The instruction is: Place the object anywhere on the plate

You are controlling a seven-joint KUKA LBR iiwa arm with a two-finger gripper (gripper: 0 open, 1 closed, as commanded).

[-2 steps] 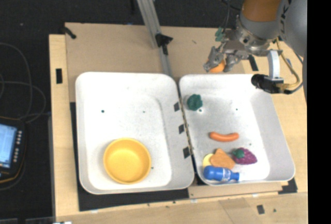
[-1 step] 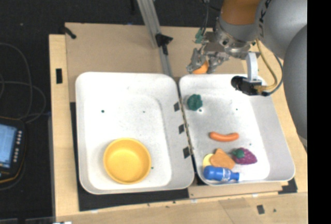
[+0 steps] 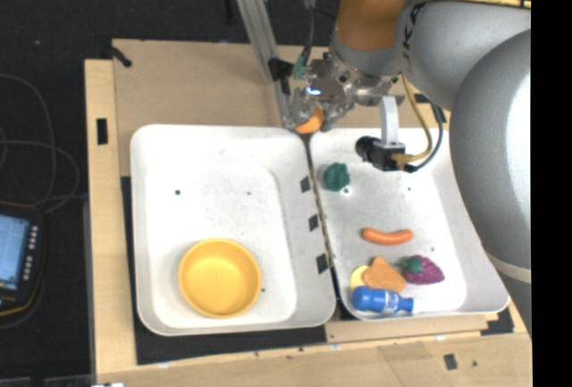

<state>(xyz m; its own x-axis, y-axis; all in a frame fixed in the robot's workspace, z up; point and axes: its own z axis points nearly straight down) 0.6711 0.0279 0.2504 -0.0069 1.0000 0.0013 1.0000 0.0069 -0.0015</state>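
End effector [image 3: 308, 113] is raised over the divide between the two bins, at their far edge. A small orange object [image 3: 309, 121] sits between its fingers, so it appears pinched and lifted. The yellow plate [image 3: 220, 277] lies in the left bin [image 3: 179, 162], near corner, well apart from the object. Right bin [image 3: 438, 197] holds a green piece [image 3: 336, 176], a sausage-like item [image 3: 387, 235] and a cluster of toys [image 3: 393, 282]. Judgement: pickup done; carry and release on the plate remain.

No text reads anywhere (the screen's content blurs).
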